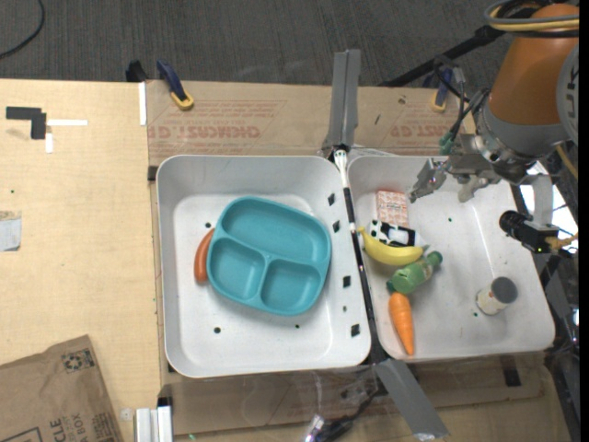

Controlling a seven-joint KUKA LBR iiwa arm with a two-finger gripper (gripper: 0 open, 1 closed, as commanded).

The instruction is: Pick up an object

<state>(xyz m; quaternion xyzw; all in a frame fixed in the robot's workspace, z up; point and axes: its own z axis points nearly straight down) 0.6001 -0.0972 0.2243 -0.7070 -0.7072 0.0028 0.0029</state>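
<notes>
My gripper (445, 184) hangs over the far part of the right bin (479, 238), its two fingers spread open with nothing between them. To its left and slightly nearer lies a small printed packet (392, 207). Below that sit a yellow banana (390, 252) with a black-and-white toy (396, 235) on it, a green toy vegetable (417, 273) and an orange carrot (401, 322). A small grey-and-cream cylinder (496, 296) lies near the bin's right front corner.
The left bin (184, 201) holds a teal divided plate (269, 256) with an orange sausage-shaped toy (201, 258) against its left side. A metal divider bar (344, 109) runs between the bins. Cardboard covers the bench behind.
</notes>
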